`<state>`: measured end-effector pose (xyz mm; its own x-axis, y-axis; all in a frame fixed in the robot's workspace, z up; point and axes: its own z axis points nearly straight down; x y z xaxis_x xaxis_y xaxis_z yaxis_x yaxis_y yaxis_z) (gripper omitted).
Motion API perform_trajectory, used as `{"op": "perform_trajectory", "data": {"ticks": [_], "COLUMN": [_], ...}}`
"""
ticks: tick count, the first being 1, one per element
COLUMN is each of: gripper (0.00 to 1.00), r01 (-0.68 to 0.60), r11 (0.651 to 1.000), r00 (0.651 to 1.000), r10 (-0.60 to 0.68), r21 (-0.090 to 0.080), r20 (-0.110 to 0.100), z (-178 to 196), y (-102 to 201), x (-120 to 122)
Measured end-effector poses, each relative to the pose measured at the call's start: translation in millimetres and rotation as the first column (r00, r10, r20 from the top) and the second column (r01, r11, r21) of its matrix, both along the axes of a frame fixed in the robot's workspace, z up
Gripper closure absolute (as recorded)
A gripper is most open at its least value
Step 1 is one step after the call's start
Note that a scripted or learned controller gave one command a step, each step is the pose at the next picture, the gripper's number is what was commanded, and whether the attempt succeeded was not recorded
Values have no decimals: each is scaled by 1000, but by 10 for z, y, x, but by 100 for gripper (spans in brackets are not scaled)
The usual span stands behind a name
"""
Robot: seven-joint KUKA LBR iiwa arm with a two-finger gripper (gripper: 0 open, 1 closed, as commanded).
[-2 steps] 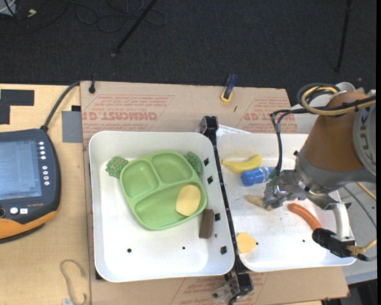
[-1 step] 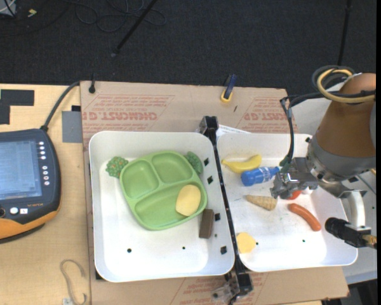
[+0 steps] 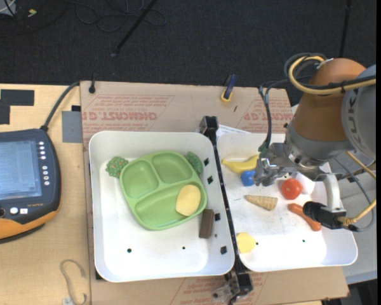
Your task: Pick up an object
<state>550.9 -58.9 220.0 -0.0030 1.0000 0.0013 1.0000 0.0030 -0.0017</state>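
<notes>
**Gripper low in right bin, over the blue piece beside the banana**

The gripper (image 3: 264, 172) sits down in the right bin (image 3: 343, 256), near its upper left corner. Cannot tell its grip state; the wrist hides the tips. Just at it: a small blue object (image 3: 247, 178), touching or just beside a yellow banana (image 3: 240, 164). Nothing visibly held.

Likely target, judging by position: the blue object. It looks like a small hard plastic toy, so light, stiff, probably smooth and a bit slippery. Take it across its short width, squarely, or it may squirt out. The banana crowds it on the upper side, so one finger could land on the banana instead.

Other right-bin items, all toy-like and light: red tomato (image 3: 291, 187), round, prone to rolling; cone (image 3: 261, 201), lying on its side, tapered, best gripped near the wide end; orange carrot (image 3: 302, 213); yellow round piece (image 3: 245, 242) near the front wall.

Left bin (image 3: 101, 246) has a green divided tray (image 3: 153, 186) with a pale yellow piece (image 3: 188, 199) on it, and a brown block (image 3: 206, 223) just beside the tray.

Surface: bins are smooth white plastic with shallow walls, so things slide. Bins rest on cardboard on the bench (image 3: 25, 253). A tablet-like pendant (image 3: 19, 176) sits well to the left. Black floor with cables behind.
</notes>
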Motion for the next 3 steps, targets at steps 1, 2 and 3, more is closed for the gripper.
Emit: {"op": "perform_trajectory", "data": {"ticks": [1,2,3], "gripper": [100,100,100], "r01": [0,2,0], "r11": [1000,1000,1000], "r00": [1000,1000,1000], "r10": [0,-2,0], "r21": [0,-1,0], "r20": [1,1,0], "z": [56,19,54], "y": [389,652,1019], "x": [261,708,835]}}
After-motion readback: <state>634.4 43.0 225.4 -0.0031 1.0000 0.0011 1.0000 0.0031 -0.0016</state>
